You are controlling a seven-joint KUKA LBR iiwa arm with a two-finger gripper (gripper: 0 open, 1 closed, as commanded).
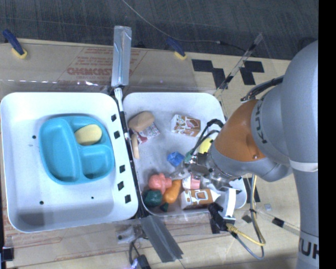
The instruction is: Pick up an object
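Low | gripper [191, 172] | over small brown-white carton [197, 197], beside orange toy [172, 191]

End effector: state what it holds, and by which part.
Cannot be told. The end effector is low in the right bin, among the toys, its tip hidden by the wrist.

The counter [89, 60] is covered with brown cardboard that has red print at 12 o'clock. Two white bins lie directly on it, touching side by side: the left bin [17, 150] toward 9 o'clock and the right bin [168, 102] near the centre. Two blue clamps [15, 43] hold the counter's far edge, at 10 and 12 o'clock.
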